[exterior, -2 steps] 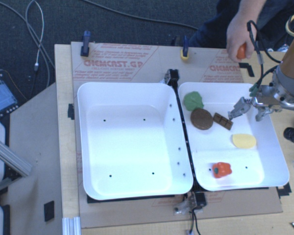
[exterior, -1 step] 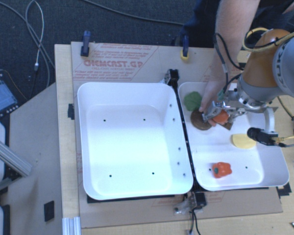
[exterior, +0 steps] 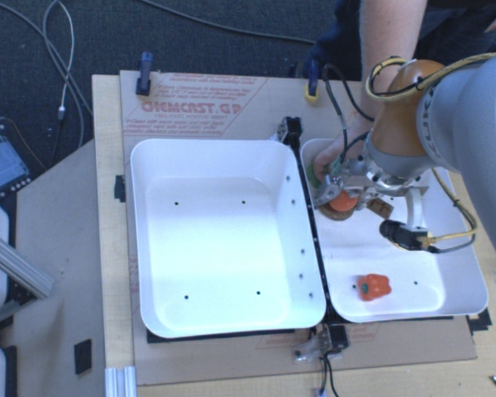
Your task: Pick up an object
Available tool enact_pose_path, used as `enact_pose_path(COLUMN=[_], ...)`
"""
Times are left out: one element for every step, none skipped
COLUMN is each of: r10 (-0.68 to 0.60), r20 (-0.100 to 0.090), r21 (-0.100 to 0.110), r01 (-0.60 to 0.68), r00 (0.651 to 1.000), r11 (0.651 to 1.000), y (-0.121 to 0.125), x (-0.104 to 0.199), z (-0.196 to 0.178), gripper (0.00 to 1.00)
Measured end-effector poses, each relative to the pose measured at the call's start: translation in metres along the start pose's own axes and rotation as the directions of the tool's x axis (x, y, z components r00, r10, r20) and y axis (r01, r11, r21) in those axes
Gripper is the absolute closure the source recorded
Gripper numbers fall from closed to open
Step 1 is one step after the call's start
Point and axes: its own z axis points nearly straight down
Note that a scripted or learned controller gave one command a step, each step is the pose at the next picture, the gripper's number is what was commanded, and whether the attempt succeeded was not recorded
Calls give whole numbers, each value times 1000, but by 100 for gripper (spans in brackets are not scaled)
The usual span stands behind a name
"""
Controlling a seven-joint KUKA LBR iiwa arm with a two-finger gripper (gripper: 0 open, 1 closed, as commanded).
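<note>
The gripper (exterior: 341, 195) hung low in the right bin (exterior: 446, 300), near its far left corner, over an orange-brown object (exterior: 341, 206); whether it was clenched could not be told. Another orange object (exterior: 373, 286) lay well apart, nearer the front.

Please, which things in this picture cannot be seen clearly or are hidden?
- Gripper: in the camera view, the wrist and cables cover it, so open or shut cannot be told.
- Brownish-orange object under the gripper: partly covered; its kind and any grasp are unclear.
- Far corner of the right bin: hidden by the arm.
- Orange object near the bin's front: too small to identify.
</note>
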Motion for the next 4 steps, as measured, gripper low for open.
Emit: enact_pose_path(r10=[3, -3, 20, -3], r20=[1, -1, 12, -3], r21=[-4, -11, -8, -10], r01=[-3, 3, -20, 3], r00=[1000, 1000, 1000, 1000], r11=[1000, 1000, 1000, 1000], y=[1, -8, -14, -8], x=[-2, 72, 82, 172], z=[-13, -106, -106, -201], gripper=[100, 100, 100, 100])
